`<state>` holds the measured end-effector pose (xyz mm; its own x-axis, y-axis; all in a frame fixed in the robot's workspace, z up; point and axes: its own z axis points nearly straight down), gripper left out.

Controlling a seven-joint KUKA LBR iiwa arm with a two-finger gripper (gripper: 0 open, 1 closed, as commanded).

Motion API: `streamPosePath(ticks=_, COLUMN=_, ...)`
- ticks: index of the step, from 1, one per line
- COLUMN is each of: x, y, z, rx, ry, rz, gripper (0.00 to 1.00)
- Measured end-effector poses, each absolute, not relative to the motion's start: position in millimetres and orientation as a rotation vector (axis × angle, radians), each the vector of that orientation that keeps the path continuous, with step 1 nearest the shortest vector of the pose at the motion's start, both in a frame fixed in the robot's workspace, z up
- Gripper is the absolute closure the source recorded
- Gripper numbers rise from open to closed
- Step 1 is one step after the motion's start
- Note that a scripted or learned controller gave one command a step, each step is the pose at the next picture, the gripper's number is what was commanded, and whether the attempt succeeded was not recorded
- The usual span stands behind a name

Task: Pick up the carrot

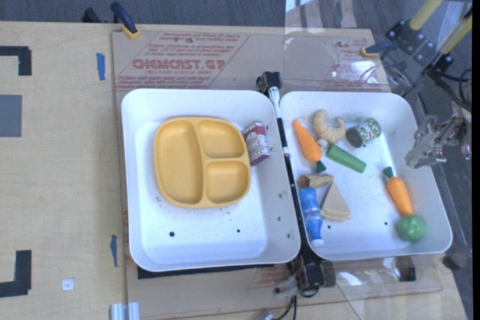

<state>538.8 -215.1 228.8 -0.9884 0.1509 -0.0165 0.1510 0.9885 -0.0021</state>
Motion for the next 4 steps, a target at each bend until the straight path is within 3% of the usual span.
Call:
streamPosePath(ticks=1, x=537.2, y=-215, z=226, rx=0.238, ry=3.123, rz=-0.002, gripper=0.0)
streamPosePath(ticks=2, x=489.7, y=-218, z=99, rx=0.314, ry=3.11, rz=-0.005, gripper=0.0)
streamPosePath(ticks=3, x=489.9, y=-217, z=106, rx=0.311, ry=3.109, rz=-0.004, gripper=1.0)
streamPosePath(ticks=4, x=489.5, y=-216, z=106, rx=0.311, ry=3.111, rz=-0.003, gripper=0.0)
